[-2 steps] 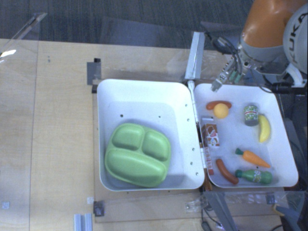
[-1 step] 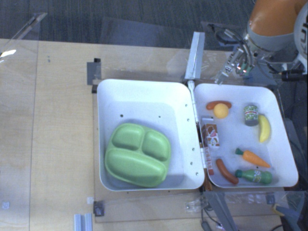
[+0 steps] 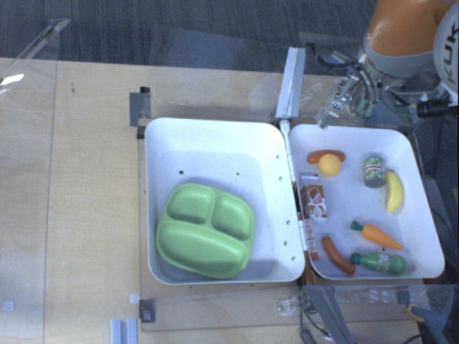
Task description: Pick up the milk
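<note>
The milk (image 3: 313,201) is a small brown and white carton lying flat against the left wall of the right bin (image 3: 423,213). My gripper (image 3: 336,110) hangs above that bin's back left corner, beyond its rim and well away from the carton. Nothing is seen in the gripper. The orange-banded wrist (image 3: 405,16) rises behind it at the top right.
The right bin also holds a yellow-orange fruit (image 3: 329,164), a green can (image 3: 374,170), a banana (image 3: 394,190), a carrot (image 3: 378,236), a sausage (image 3: 337,255) and a green bottle (image 3: 379,263). A green compartment tray (image 3: 206,229) lies in the left bin (image 3: 215,138).
</note>
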Robot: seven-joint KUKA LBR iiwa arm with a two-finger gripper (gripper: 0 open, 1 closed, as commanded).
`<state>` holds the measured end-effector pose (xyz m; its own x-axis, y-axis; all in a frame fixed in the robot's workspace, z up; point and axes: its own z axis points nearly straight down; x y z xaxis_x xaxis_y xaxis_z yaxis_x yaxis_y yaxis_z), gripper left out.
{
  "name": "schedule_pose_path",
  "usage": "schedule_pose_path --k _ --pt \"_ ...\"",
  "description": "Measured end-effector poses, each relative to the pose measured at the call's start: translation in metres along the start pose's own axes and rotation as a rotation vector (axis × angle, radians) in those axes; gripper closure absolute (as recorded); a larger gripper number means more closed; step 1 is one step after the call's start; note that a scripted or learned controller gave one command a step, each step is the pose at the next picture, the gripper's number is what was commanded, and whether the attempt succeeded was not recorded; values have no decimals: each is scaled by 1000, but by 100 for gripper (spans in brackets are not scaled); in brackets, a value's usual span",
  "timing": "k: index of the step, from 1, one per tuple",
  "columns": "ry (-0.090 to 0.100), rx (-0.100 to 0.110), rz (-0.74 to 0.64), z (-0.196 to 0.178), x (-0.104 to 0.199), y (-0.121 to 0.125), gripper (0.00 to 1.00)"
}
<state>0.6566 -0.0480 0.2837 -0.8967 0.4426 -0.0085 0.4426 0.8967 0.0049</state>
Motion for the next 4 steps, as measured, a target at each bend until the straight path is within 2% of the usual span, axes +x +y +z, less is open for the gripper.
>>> schedule_pose_path --k 1,2,3,4 --pt "-1 -1 -190 7 -1 -7 100" --pt "-2 -2 -479 10 -5 -7 100" --pt "-4 -2 -695 6 -16 -2 100" --pt "-3 -2 -840 10 -11 8 100"
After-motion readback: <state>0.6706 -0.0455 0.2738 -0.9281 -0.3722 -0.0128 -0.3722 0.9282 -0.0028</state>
